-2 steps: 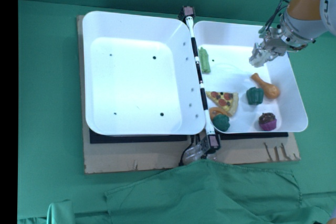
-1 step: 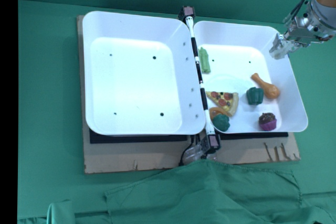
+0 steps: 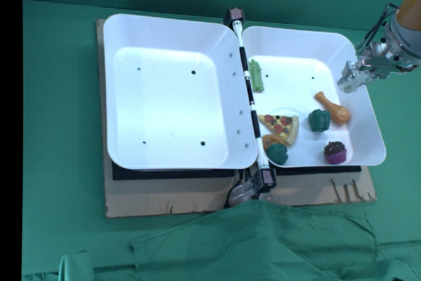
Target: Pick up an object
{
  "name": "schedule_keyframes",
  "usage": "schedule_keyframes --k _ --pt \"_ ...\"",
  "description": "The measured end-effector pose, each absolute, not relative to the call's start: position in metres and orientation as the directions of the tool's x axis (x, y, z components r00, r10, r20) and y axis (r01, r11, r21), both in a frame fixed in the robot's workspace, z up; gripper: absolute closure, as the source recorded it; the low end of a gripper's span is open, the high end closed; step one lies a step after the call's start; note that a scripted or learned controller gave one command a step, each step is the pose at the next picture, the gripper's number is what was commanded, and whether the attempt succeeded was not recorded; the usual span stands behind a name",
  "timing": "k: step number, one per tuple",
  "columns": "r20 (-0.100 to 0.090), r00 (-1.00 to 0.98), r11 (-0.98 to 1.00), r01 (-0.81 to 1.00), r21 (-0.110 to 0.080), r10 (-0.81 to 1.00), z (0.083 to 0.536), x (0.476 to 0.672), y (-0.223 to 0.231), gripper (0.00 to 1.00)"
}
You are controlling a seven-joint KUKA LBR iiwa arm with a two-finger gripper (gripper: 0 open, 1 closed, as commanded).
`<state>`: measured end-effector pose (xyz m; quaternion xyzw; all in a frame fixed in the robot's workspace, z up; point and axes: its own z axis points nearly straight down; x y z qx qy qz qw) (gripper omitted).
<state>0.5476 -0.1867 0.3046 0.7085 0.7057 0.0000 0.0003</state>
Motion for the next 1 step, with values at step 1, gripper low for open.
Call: schedule_keyframes --k 1 --pt "0.000 0.006 -0.006 1.000 -0.003 1.000 0.2544 0.5136 -0.1874 1.00"
